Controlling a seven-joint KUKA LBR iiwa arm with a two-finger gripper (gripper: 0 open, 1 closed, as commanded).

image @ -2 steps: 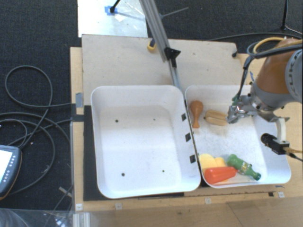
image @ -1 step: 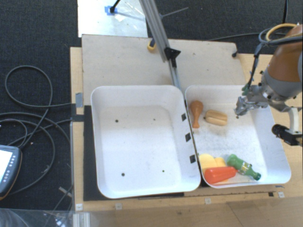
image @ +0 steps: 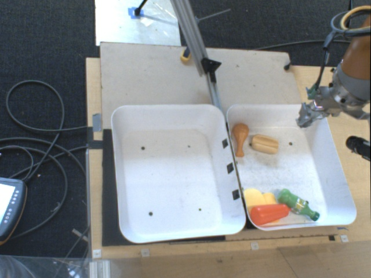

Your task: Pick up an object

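Objects lie in the right bin [image: 339, 172], all below and left of the gripper [image: 305, 119]: a wooden bread roll [image: 264, 144] and wooden drumstick [image: 239, 138] nearest, then a yellow piece [image: 258, 197], orange carrot [image: 269, 214] and green bottle [image: 298, 204] far below. The gripper hangs over the bin's upper right edge with nothing seen in it.

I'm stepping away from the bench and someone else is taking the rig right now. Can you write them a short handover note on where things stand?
Gripper: above the back right edge of the right bin, nothing visible between its fingers; whether open or shut can't be told.
Objects, all in the right bin: wooden pear-shaped piece and tan bread roll near the back, apart from each other; yellow piece, orange-red carrot and green bottle clustered at the front edge.
Done: nothing picked yet.
Left: descend on one object, grip, lift. The roll looks the least crowded choice.
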